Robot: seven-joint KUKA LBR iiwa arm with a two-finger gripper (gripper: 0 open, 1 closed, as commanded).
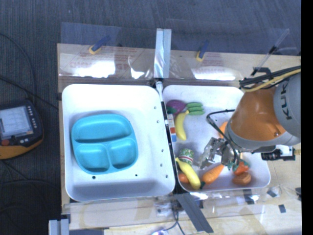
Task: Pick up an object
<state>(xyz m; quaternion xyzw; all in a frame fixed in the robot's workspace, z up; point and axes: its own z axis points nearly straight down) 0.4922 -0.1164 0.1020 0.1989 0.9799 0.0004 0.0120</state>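
the gripper (216, 154) hangs low over the carrot (213, 173) in the right bin (215, 94); if it is open i cannot tell. better to go straight down on the carrot, away from the banana (190, 172).

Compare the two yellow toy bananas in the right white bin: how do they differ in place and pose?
The upper yellow toy banana lies near the bin's far left corner, below a purple toy and a green toy; the lower yellow toy banana lies near the front wall. The upper one runs almost straight up the view; the lower one lies slanted, beside an orange toy carrot. Both are yellow, curved and rest in the right white bin.
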